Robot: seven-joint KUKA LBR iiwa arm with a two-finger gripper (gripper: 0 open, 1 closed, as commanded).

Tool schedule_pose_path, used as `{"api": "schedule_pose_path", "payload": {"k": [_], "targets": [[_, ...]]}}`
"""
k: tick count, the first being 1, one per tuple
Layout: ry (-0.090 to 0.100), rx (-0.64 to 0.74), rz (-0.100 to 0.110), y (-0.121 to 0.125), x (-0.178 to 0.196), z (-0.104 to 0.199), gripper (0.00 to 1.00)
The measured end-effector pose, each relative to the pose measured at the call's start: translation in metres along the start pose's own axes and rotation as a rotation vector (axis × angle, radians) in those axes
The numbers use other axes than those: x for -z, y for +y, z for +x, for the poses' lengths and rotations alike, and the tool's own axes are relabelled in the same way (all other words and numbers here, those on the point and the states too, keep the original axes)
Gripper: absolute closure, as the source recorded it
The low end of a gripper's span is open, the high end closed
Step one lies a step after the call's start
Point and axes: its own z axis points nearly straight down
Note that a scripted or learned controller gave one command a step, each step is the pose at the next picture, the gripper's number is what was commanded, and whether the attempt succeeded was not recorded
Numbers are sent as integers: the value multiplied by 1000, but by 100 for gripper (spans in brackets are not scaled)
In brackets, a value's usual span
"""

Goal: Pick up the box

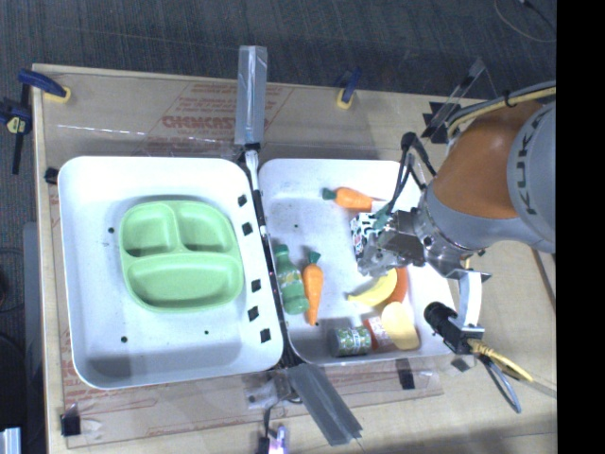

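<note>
A small patterned box [364, 233] is seen in the right bin [312, 180], against the gripper [380, 246], partly hidden by the gripper's dark body; whether it is touched cannot be told, and the state of the fingers cannot be told either, since they are hidden under the wrist. Just below the box a banana [374, 289] is laid, with a yellow rounded piece [401, 326] and a small can on its side [353, 340] nearer the front wall; an orange carrot [354, 198] is placed near the back wall, a second carrot [313, 289] and a green bottle [288, 279] are set towards the left wall. In the left bin [85, 339] a green divided tray [181, 254] is held. Both bins are borne by a light wooden bench [142, 102], with blue clamps [43, 85] fixed at its edges; dark carpet [142, 17] is seen beyond. The grey arm with the orange band [482, 164] is extended from the right.
</note>
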Motion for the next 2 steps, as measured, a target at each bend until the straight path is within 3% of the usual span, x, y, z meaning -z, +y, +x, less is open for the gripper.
{"api": "schedule_pose_path", "payload": {"k": [2], "targets": [[-1, 12, 3, 1, 19, 1, 100]]}}
